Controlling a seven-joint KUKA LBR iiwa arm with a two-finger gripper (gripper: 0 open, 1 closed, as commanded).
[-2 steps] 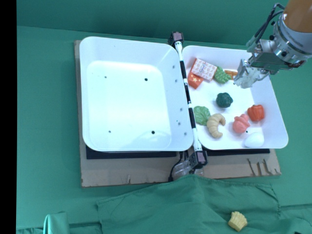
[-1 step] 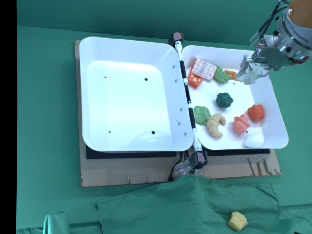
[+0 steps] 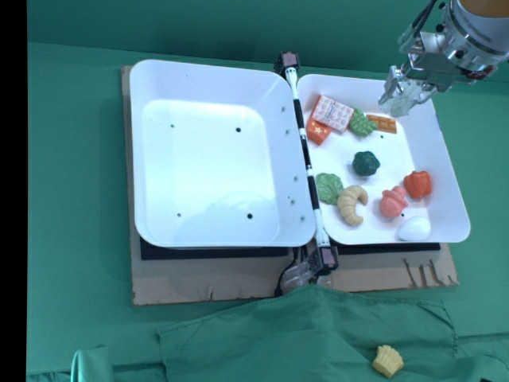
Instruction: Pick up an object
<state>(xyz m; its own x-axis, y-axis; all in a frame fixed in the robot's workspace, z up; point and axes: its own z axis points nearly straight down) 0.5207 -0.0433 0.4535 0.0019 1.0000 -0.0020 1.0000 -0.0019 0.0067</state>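
A KUKA arm's gripper [image 3: 402, 95] hovers above the far edge of the right bin [image 3: 450, 183], its two fingers hanging a narrow gap apart with nothing between them. By the look of things the pick has not been made: every toy lies loose in the bin, and the descent, the closing of the fingers and the lift all appear to remain.

The right bin holds the whole choice of targets. Nearest the gripper, along the far edge, an orange waffle-like block [image 3: 381, 122] lies beside a small leafy green piece [image 3: 362, 122], which touches a pink-and-white checked block [image 3: 332, 113]; a red piece [image 3: 318, 132] sits just beside that block, toward the hinge. A dark green broccoli [image 3: 366, 163] sits at the bin's middle. Toward the near edge lie a pale green leaf [image 3: 328, 187] touching a tan croissant [image 3: 352, 204], then a pink piece [image 3: 392, 202], an orange-red pepper [image 3: 417, 184] near the right edge, and a white egg-like piece [image 3: 414, 229] in the near right corner.

The left bin [image 3: 151, 86] shows bare white floor with a few dark dots. A yellow toy [image 3: 387, 360] lies well apart from both bins on the green cloth [image 3: 238, 341] at the bench's near edge.

Which object the program is aiming for cannot be told; those along the far edge are closest.
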